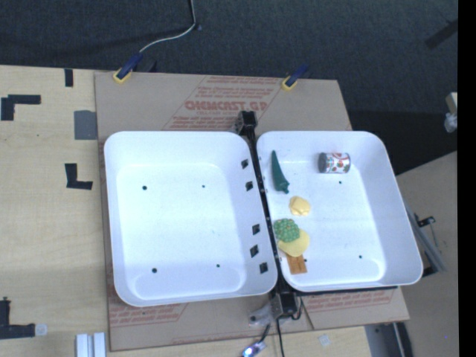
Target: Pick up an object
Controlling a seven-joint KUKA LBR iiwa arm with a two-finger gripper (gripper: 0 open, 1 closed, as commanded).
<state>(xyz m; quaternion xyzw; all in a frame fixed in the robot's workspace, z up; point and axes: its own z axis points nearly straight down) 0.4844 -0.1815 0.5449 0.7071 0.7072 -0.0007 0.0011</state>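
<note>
white bins sit side by side on a cardboard sheet (223,106) over the bench. all the things lie in the right bin (372,222): a small can (335,162) on its side near the far edge, a teal piece (279,173) along the left wall, a pale yellow lump (300,206) near the middle, and a green knobbly piece (286,230) resting on a yellow piece (295,244), with an orange block (297,264) just below. gripper state: cannot tell. two blue-and-yellow clamps (128,68) pin the sheet's far edge.
</note>
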